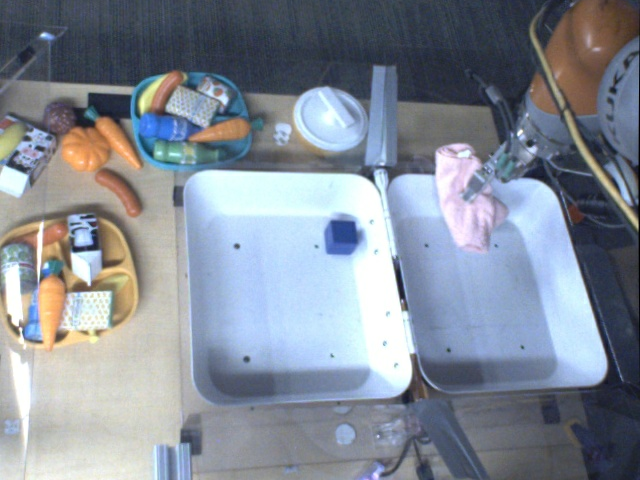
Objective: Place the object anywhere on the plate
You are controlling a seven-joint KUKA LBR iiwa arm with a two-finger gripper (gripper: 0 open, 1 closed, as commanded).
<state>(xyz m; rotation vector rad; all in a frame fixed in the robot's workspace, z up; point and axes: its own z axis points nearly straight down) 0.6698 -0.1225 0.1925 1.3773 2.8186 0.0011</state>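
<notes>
Pink cloth is hanging from the hand, which is pinching its upper right part over the back of the right bin. Leftward, a blue cube is sitting in the left bin; food toys are crowding the counter beyond.

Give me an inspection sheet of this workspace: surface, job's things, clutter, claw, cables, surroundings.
Surface: two white bins, left bin, right bin, on a wooden bench.
Job's things: pink cloth hanging over the right bin; blue block in the left bin.
Clutter: toy food in a blue bowl and a yellow tray; white lid.
Claw: claw at the cloth, grip unclear.
Cables: yellow cable along the arm.
Surroundings: dark floor.
</notes>
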